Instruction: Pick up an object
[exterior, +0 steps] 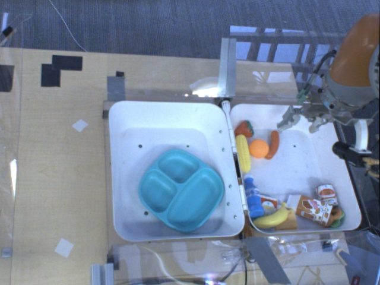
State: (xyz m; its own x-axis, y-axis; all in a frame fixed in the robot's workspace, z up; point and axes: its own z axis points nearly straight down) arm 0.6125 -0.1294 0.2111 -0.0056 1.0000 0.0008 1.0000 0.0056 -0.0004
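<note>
Grey two-finger gripper [303, 121] hanging over the far edge of the right-hand shallow white bin [350, 186], fingers spread and nothing between them. Looks like the approach step of the pick, not the grab itself yet. Nearest candidates, just toward the middle of the bin: slim red-orange toy sausage [273, 143] touching a small orange ball [259, 149]. Next move probably calls for lining up over one of those, dropping straight down and closing across the narrow side. Sausage seems the easier bite; ball likely to roll off the pads.

Rest of the right bin, pretty crowded:
- yellow plastic corn cob [242, 153] lying along the left wall
- red toy tomato or strawberry with green top [243, 128] near the far left corner, hard to tell which
- blue plastic bottle-like piece [253, 199] against the left wall, lower down
- yellow toy banana [271, 219] at the near edge, touching a small printed card or box beside it
- brown-and-white printed carton [315, 209] and a small red-labelled can [327, 193] toward the near right corner, with something green tucked under them

Left-hand white bin [127, 159] carrying just a turquoise three-compartment plastic plate [181, 189], sitting toward the near right corner, compartments bare.
</note>
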